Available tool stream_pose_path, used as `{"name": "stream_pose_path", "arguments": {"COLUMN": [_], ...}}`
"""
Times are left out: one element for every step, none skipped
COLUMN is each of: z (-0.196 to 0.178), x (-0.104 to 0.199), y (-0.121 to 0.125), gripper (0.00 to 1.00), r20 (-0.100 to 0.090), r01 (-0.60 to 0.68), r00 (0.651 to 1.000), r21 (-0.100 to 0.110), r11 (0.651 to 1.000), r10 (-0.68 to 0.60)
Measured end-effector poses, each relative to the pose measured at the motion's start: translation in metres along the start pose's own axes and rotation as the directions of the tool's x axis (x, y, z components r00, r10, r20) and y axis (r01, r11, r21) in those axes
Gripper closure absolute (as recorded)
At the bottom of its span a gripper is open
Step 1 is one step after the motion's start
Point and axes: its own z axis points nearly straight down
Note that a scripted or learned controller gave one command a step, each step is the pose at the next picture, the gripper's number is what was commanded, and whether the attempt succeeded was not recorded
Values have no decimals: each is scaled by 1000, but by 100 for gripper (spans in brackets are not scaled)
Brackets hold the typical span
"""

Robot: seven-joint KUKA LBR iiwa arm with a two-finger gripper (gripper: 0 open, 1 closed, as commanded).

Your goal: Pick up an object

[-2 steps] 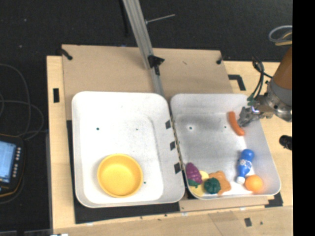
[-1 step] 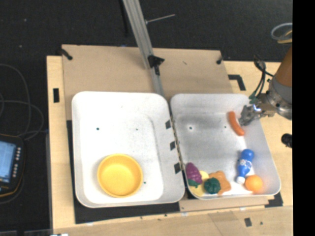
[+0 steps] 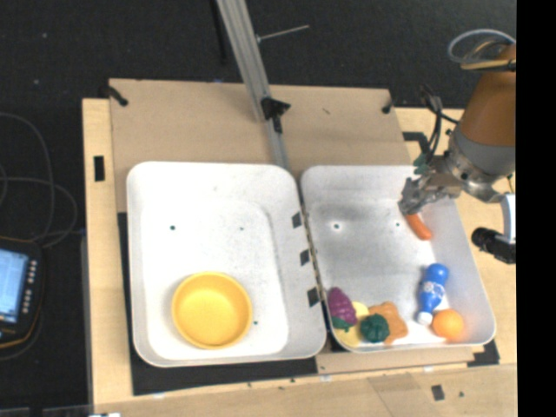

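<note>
The pincer [image 3: 415, 200] hangs over the right bin [image 3: 365, 198], toward its 2 o'clock corner; whether it is open or closed cannot be told. An orange carrot [image 3: 420, 226] lies just at its 6 o'clock, touching or nearly so. A blue bottle [image 3: 432, 287] and orange ball [image 3: 448, 324] sit at 5 o'clock. A yellow bowl [image 3: 211, 309] rests in the left bin [image 3: 208, 198].

Dark, almost black floor [image 3: 104, 24] all around, kinda carpet-looking. Pale wood bench [image 3: 217, 120] in the middle with a tan board on top, black clips at the back corners. Slanted metal pole [image 3: 248, 50] coming in from the top, ending at a black clamp just behind the bins. Off to the left, black cables [image 3: 35, 198] looping across the floor near a handheld screen pendant [image 3: 16, 294] with a bluish display. Flat, even lighting.
</note>
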Motion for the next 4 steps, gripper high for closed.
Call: {"name": "stream_pose_path", "arguments": {"z": [-10,-4,-9,-23], "x": [44,98,142,201], "y": [-1,5,-2,2], "gripper": [100,100,100,100], "r20": [-1,-1,-2,-2], "r01": [0,0,0,2], "r00": [1000,1000,1000,1000], "r21": [2,3,4,2], "r11": [1000,1000,1000,1000], "r10": [0,0,0,-2]}}
